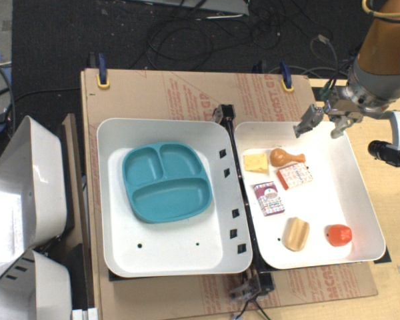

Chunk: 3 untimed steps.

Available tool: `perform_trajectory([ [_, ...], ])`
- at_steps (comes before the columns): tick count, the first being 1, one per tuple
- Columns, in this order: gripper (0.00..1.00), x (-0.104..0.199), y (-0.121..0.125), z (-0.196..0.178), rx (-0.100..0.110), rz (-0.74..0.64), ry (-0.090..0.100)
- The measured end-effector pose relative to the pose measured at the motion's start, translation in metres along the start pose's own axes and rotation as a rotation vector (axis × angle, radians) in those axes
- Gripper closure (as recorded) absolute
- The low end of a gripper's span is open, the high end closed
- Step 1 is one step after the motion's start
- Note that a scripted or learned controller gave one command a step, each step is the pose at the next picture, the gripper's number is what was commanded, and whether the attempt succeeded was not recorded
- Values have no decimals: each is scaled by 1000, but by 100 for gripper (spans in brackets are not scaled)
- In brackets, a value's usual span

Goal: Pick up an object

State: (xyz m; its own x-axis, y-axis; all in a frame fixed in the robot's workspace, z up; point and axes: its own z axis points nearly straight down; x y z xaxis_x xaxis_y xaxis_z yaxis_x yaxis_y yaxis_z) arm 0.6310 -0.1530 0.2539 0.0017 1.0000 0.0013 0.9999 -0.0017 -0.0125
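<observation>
I see the gripper [323, 125] spread open and empty above the right bin's [363, 199] far edge; I'd descend straight onto the nearby toy drumstick [285, 157], straddling its narrow shaft.

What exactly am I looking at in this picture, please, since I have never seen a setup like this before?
This is one camera fixed above a bench, looking down at a slant. The grey and orange robot arm reaches in from the right and ends in a two-finger gripper, open and holding nothing. Two shallow white bins sit side by side. The left white bin holds a teal divided plastic plate. The right white bin holds small toy foods: a yellow cheese wedge, a brown drumstick, a red-and-white carton, a purple-edged packet, a tan bread roll and a red tomato-like piece. The gripper hovers over that bin's far edge.
</observation>
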Motion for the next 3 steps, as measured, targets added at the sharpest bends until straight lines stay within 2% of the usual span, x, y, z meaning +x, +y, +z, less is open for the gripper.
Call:
perform_trajectory([
  [1, 0, 0, 2, -8, -12, -2, -2],
  [3, 0, -3, 1, 80, -9, -1, -1],
])
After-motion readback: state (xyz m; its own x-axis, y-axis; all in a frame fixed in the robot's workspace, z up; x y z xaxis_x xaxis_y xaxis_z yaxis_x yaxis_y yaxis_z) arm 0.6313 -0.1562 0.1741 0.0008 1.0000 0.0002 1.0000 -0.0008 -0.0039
